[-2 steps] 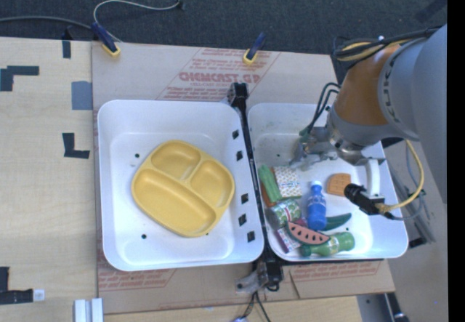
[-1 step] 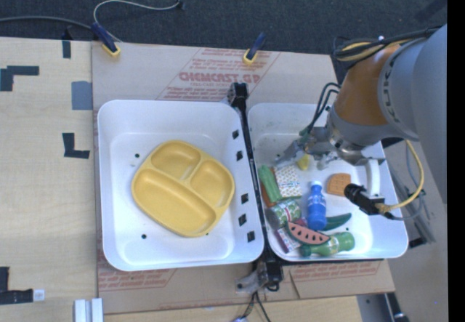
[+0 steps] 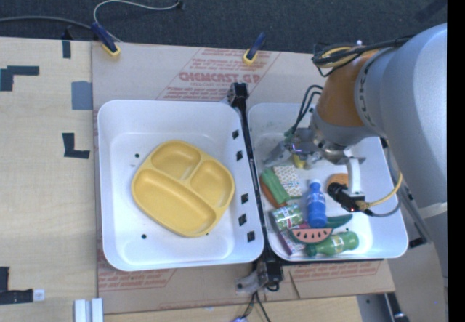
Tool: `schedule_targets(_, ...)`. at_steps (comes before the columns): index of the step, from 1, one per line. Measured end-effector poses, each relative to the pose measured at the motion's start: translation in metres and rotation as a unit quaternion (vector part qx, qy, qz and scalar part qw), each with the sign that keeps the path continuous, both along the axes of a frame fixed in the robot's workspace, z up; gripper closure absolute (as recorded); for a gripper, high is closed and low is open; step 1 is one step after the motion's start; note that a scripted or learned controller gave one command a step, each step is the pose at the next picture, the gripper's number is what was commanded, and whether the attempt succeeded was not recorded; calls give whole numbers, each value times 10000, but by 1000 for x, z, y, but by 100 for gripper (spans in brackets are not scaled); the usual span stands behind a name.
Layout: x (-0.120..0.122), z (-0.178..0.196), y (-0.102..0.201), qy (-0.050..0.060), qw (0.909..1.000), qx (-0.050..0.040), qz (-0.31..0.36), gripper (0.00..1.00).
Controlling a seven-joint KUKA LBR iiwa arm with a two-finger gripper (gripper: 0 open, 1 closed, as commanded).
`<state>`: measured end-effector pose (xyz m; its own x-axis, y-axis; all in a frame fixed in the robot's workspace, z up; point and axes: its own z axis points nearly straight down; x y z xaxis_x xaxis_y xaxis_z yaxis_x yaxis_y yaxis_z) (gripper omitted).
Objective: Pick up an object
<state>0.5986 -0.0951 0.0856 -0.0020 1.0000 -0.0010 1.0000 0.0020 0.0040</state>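
The end effector (image 3: 296,147) hung low in the right bin (image 3: 396,240); its grip I couldn't make out. Just beside it stood a blue bottle (image 3: 316,204), light, stiff, likely slippery; best taken across its body.

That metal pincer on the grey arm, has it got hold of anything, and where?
It cannot be told: the pincer sits low in the right white bin, its tips too blurred to show.
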Motion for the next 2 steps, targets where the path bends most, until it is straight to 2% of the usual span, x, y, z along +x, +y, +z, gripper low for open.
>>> schedule_targets(1, 0, 9, -1, 6, 10000, -4, -1, 100)
schedule_targets(2, 0, 9, -1, 6, 10000, -4, -1, 0)
